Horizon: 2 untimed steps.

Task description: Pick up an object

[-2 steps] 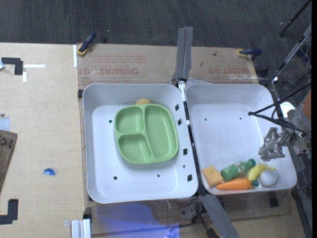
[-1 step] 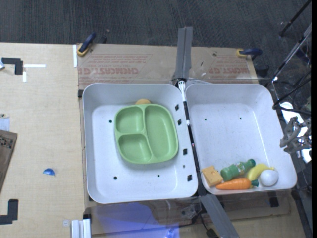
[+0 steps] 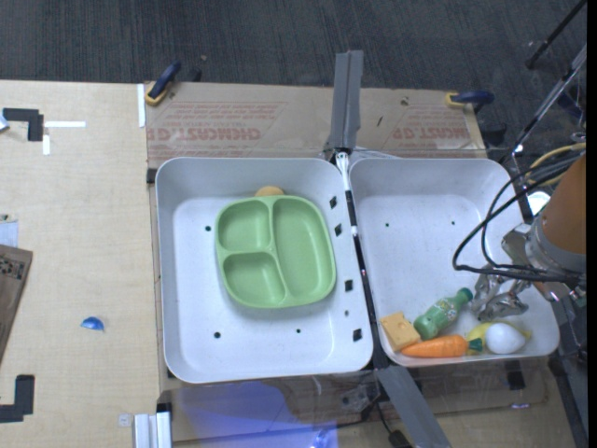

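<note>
Metal gripper [image 3: 502,299] hovering over the toy pile in the right bin [image 3: 420,203], approach step.
Can't tell its grip state; next it needs to drop onto the white egg [image 3: 505,338] just below, beside the carrot [image 3: 436,347].

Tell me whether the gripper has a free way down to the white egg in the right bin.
Probably yes: the gripper hangs just above the white egg, with nothing lying over it, though the orange carrot lies alongside.

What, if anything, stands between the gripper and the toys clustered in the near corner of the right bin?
Nothing visible does. The gripper hangs just above the cluster, nearest the white egg and green bottle; the carrot and cheese wedge lie beside them. The toys crowd each other, which may hamper a clean grasp.
</note>
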### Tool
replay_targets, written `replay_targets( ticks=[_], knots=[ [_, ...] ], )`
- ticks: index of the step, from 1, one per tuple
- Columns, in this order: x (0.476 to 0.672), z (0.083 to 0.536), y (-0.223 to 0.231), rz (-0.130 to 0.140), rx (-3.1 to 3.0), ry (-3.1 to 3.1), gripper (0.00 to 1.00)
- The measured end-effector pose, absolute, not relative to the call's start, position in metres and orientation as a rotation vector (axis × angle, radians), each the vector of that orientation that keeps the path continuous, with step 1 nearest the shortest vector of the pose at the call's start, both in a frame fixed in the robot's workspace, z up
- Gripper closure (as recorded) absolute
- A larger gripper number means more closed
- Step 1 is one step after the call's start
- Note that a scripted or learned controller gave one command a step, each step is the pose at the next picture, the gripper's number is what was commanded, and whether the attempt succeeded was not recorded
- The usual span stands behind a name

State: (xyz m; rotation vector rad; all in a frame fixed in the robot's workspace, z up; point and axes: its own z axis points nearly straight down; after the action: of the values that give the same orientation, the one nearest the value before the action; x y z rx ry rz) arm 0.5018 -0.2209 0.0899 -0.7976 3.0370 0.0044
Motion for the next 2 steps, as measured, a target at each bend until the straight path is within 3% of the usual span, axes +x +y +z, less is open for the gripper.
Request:
replay_targets(
  ticks=[1,2],
  knots=[
    [0.582,0.090,-0.221,0.004,-1.120,2.932,1.00],
    [0.549,0.269,-0.222,0.005,-1.415,2.800,1.00]
  ],
)
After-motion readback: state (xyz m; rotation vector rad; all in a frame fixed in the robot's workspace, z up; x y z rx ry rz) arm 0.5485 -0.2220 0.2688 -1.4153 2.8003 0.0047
